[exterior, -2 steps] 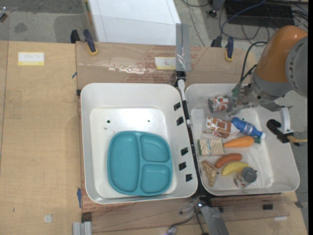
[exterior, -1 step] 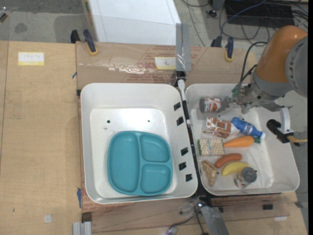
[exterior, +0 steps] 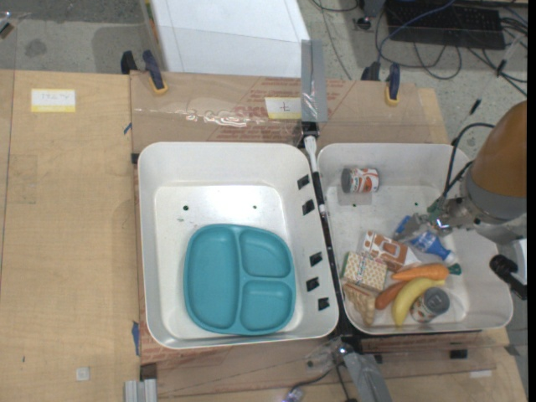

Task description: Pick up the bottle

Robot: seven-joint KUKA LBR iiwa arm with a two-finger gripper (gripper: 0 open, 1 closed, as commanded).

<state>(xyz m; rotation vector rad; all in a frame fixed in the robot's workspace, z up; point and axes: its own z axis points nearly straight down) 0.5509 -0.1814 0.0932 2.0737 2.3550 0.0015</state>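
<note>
Looking down on a wooden surface [exterior: 67,224] with two white bins side by side. Left bin [exterior: 159,174] holds one teal divided plate [exterior: 240,278] with three compartments, lying flat toward the near side.

Right bin [exterior: 494,308] holds the clutter: one small can [exterior: 360,179] with a red and white label lying on its side near the far wall, well apart from the rest. One bottle [exterior: 432,244], white and blue, lies on its side mid-bin toward the right, just above the carrot. One carrot [exterior: 415,275], one banana [exterior: 410,298], touching each other. One round tin [exterior: 434,303] with a grey top sits against the banana's near side. Two small snack packets: a red and white one [exterior: 384,247] and a checkered one [exterior: 365,270], touching. One more tan item at the near left corner, too unclear to name.

One arm [exterior: 505,166] enters from the right, orange band visible, over the right bin's right wall. End effector [exterior: 439,219] sits just above the bottle's far end, close to or touching it; cannot tell if it's open or closed, and no item is seen gripped.

Three clamps on the far edge: two blue [exterior: 153,68], [exterior: 391,84], one black [exterior: 127,61].
</note>
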